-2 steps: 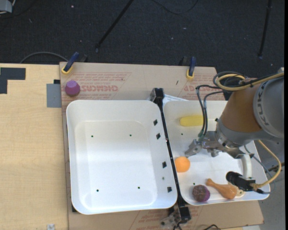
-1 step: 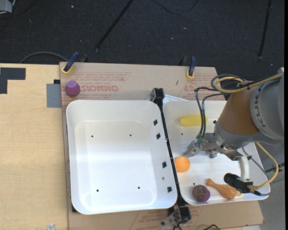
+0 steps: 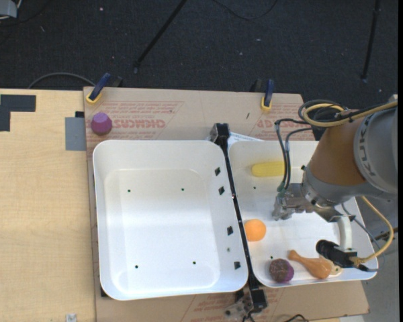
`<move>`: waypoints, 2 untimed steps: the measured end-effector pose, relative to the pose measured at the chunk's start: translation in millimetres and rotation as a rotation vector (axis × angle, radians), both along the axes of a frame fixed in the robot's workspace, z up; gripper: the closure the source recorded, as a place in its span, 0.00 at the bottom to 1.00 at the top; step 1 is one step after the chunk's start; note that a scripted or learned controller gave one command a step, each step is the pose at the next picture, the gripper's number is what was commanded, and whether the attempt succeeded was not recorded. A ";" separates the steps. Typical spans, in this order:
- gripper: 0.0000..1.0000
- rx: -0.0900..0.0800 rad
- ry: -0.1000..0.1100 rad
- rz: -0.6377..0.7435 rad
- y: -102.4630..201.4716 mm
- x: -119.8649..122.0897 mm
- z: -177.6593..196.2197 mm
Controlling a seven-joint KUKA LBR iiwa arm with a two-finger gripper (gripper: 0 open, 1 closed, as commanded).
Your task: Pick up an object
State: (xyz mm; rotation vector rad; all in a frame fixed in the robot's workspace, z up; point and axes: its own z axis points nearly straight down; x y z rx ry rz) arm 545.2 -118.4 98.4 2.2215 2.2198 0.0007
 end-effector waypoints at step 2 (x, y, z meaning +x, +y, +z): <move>1.00 0.000 -0.003 0.001 0.2 3.9 89.3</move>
